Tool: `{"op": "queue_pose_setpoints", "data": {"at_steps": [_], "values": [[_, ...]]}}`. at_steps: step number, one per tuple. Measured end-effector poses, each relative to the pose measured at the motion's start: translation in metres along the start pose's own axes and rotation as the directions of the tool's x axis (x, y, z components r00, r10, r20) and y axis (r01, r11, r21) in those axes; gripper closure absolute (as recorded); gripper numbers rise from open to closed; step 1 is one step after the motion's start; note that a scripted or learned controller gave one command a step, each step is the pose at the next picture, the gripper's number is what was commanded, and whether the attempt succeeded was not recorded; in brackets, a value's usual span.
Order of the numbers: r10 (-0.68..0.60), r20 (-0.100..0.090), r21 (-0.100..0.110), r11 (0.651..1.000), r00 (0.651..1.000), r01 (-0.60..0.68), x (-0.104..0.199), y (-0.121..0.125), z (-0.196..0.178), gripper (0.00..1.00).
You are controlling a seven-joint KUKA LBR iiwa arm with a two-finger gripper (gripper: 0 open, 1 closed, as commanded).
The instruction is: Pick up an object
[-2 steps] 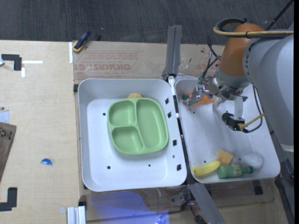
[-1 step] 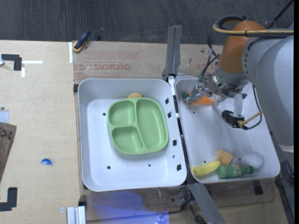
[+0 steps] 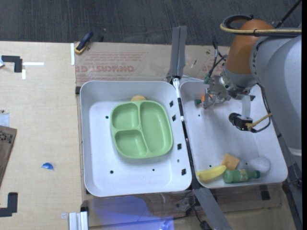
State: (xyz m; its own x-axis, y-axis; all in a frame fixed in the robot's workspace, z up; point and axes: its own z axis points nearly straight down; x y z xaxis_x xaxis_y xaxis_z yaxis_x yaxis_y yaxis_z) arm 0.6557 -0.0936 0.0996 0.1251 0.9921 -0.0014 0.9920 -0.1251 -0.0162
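My two-finger gripper (image 3: 207,99) sat low over the far-left corner of the right shallow white plastic bin (image 3: 218,143); couldn't tell how wide it stood or whether it had anything, the wrist hid that. Pickable stuff lay well apart from it, at that bin's near edge: one yellow banana-shaped toy (image 3: 211,173), long axis roughly along the near wall, one small orange block (image 3: 230,161) just behind it, one green plastic bottle (image 3: 241,176) lying on its side beside the banana, one whitish round object (image 3: 259,165) at the bottle's far end. The left white bin (image 3: 96,143) held one green three-compartment plate (image 3: 142,129), with one small yellow-orange thing (image 3: 138,98) peeking behind it. Judged nearest target: banana, toward the near wall from my claw.
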Motion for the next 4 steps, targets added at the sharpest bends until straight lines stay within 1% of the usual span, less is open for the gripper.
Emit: {"op": "queue_pose_setpoints", "data": {"at_steps": [1, 2, 3, 4], "values": [[-0.173, 0.003, -0.015, 0.985, 0.985, 0.173, 0.066, -0.022, -0.111, 1.0], [-0.258, 0.004, -0.014, 0.966, 0.966, 0.258, -0.018, -0.043, -0.054, 1.0], [-0.259, 0.004, -0.015, 0.966, 0.966, 0.259, -0.018, -0.043, -0.054, 0.0], [-0.294, 0.005, -0.017, 0.956, 0.956, 0.294, -0.033, 0.002, -0.001, 0.0]]}}
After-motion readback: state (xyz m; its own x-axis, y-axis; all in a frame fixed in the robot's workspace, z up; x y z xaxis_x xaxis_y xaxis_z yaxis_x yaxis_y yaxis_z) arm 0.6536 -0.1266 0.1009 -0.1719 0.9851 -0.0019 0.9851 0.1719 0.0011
